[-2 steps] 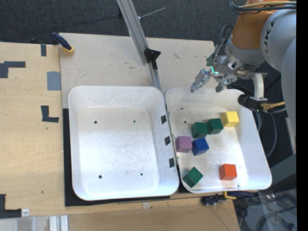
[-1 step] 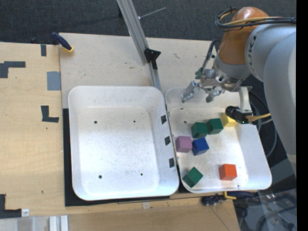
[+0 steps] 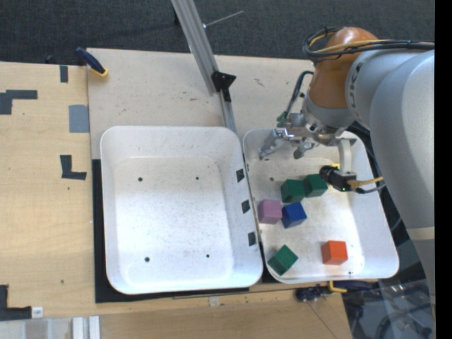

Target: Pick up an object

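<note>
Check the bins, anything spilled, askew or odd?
Nothing stands out. All blocks sit inside the right bin: two green blocks touching, a purple block against a blue block, another green block and an orange block apart. The end effector hangs over the bin's far end.

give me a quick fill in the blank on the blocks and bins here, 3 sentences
1. All the blocks lie in the ____ bin as the camera sees it.
2. The purple block touches a ____ block on its right.
3. The block nearest the right bin's front right corner is ____.

Missing words: right; blue; orange

The tool hangs over that bin's far end.
</note>
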Motion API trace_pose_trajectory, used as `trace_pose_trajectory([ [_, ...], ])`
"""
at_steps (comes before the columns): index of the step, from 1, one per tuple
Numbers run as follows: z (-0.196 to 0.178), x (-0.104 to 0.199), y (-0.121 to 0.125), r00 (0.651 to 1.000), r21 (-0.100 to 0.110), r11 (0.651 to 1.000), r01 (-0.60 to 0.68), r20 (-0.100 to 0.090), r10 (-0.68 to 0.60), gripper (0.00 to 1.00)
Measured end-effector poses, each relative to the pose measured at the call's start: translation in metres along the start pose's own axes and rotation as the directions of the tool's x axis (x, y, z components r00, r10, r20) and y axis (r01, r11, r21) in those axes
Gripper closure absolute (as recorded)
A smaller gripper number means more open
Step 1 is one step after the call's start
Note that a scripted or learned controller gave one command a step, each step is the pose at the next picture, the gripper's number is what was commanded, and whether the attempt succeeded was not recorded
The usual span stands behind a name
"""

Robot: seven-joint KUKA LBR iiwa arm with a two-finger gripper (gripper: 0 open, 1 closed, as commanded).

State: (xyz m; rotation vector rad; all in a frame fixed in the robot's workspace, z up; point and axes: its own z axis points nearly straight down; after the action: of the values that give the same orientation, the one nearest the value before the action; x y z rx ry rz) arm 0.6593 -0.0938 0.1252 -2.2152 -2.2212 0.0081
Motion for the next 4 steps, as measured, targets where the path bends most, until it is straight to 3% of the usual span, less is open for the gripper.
trace_pose_trajectory([
  [1, 0.036, 0.001, -0.001, 1.000, -0.002, 1.000, 0.000, 0.000, 0.000, 0.00],
  [2, 0.023, 0.002, 0.000, 1.000, -0.004, 1.000, 0.001, 0.000, -0.001, 1.00],
  [4, -0.076, -0.001, 0.020, 1.000, -0.012, 1.000, -0.001, 0.000, 0.001, 1.00],
])
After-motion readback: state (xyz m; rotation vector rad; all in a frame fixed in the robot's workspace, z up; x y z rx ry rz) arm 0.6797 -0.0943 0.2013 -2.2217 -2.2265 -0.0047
